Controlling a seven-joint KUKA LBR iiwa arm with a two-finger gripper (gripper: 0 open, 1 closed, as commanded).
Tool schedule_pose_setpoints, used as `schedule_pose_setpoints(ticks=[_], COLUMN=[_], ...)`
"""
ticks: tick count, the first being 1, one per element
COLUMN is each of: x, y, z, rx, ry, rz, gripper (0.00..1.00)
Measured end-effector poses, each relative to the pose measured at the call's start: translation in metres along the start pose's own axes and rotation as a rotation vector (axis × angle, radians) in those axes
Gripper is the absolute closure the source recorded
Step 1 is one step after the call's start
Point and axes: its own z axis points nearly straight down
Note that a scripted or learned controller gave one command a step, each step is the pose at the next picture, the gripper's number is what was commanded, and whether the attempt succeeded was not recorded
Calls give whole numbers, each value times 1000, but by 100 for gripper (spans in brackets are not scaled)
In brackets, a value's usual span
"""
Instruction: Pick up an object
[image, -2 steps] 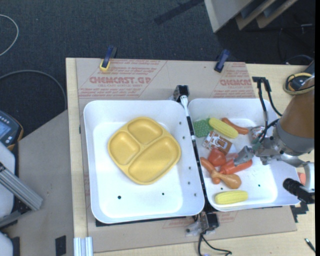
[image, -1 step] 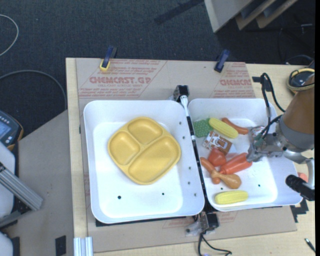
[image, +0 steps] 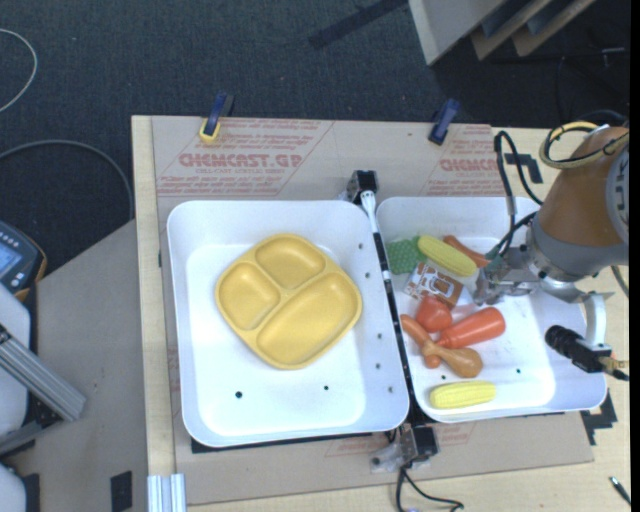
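Note:
The right bin (image: 530, 392) holds several toy foods. A green piece (image: 403, 254) and a yellow corn cob (image: 447, 256) lie at its far left, with an orange carrot (image: 468, 249) behind the cob. Below them are a red-and-white packet (image: 435, 284), a red tomato (image: 433, 315), an orange-red pepper (image: 476, 328) and a tan drumstick (image: 442, 353). A second corn cob (image: 461, 395) rests by the near rim. My gripper (image: 490, 287) hangs low in this bin, just right of the packet and above the pepper. Nothing visibly hangs from it.
The left bin (image: 200, 400) carries a yellow divided plate (image: 290, 300) in its middle. A black divider with clips (image: 380, 270) runs between the bins. The arm's grey and orange wrist (image: 585, 215) covers the right bin's far right corner. Cables (image: 510, 165) trail behind it.

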Motion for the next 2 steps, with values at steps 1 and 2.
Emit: schedule_pose_setpoints(ticks=[1,2], x=[-11,-22], y=[25,31], z=[32,30], rx=[4,3], ry=[1,1], rz=[1,3], gripper=[100,100])
